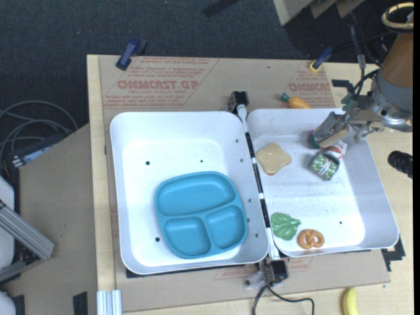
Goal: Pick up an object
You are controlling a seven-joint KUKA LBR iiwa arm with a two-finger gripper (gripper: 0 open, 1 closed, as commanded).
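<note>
Yellow banana [350, 302] lies on tabletop's near edge. My gripper [330, 135] hangs over right white bin [367, 195], far side; how far open, cannot tell. Small green-patterned can with red-white top [326, 163] sits tilted just below-left of it, touching or nearly.

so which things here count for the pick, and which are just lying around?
Job:
gripper, low over the right bin
green can just below it
bread slice
green leaf
pretzel

Lying about:
blue divided tray in the left bin
carrot, banana and blue clamp on the bench, outside the bins
</note>
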